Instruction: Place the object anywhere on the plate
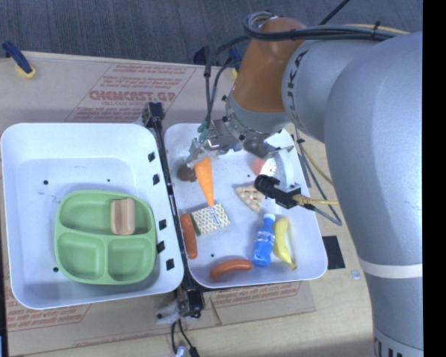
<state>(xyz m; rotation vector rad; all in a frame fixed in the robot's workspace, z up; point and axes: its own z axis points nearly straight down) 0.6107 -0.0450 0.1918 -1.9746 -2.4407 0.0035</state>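
Cardboard-covered counter [134, 88], two white bins, and your arm low over the right-hand one.

You already have a tan block [122, 216] lying in the upper compartment of the green plate [82, 255], in the left bin [30, 155], so one placement looks done. Your tool [201, 149] sits at the upper middle of the frame, right at the top end of the carrot [204, 182] in the right bin [312, 259]; whether it has closed on the carrot you cannot tell from here. If the carrot is next, the lift and carry to the plate remain.
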